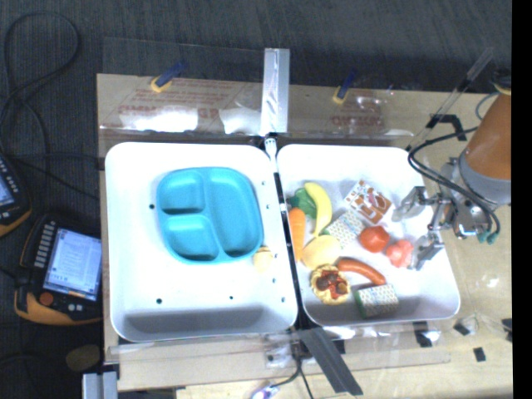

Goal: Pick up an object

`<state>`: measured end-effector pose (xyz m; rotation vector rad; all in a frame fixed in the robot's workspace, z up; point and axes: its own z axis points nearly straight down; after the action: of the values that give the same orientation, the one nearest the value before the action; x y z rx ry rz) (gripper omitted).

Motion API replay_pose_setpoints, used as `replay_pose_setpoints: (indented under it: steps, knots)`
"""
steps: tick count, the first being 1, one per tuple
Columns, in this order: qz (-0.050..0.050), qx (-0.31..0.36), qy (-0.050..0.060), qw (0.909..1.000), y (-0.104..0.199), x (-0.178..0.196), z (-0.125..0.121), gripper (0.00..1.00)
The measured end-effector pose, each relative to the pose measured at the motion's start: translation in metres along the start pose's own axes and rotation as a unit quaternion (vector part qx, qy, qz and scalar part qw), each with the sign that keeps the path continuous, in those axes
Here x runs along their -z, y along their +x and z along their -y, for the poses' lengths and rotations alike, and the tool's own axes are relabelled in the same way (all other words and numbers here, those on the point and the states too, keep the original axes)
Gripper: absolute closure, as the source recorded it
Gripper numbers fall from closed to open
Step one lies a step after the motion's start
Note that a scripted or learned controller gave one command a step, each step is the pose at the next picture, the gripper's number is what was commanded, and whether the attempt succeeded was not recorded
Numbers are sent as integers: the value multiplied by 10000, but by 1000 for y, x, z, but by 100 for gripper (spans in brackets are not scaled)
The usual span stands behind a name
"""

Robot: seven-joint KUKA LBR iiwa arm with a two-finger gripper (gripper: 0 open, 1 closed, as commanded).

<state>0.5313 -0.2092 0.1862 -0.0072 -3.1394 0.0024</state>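
White bins, two of them, sit side by side on my desk [125, 115]. Left bin [133, 289]: a blue divided tray [208, 213] lies flat in its middle, and a small pale item [263, 258] rests by the tray's lower right corner, close to the wall between the bins.

Right bin [432, 298]: a cluster of toy food. A carrot [297, 229] lies lengthwise along the left wall, with a yellow banana [318, 200] and something green [302, 201] just beside its upper end. A patterned carton [367, 201] sits tilted near the centre top, a grey-white box [342, 225] just below it. A pale yellow lump [322, 249] touches the carrot's lower end. A red tomato [374, 239] lies near the middle, a pinkish-red piece [399, 253] just to its right, a sausage [360, 269] below them, a small pizza slice [330, 283] and a green-grey packet [376, 299] near the front wall.

My pincer [421, 227] is over the right side of the right bin, reaching in from the right, the fingers [411, 201] spread apart — released, nothing between them. The lower finger ends just beside the pinkish-red piece; I cannot tell whether it touches. Tomato stands just left of the pincer.

Off the desk to the left, a handheld screen unit [58, 268] lies among black cables [41, 65].
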Motion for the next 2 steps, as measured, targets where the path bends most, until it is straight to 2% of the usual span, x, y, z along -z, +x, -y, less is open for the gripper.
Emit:
replay_pose_setpoints:
  steps: [1, 2]
  knots:
    - [7, -1146, 1, 9934, -58, 18, -27, 0]
    - [0, -2500, 4, 9682, -108, -64, -87, 0]
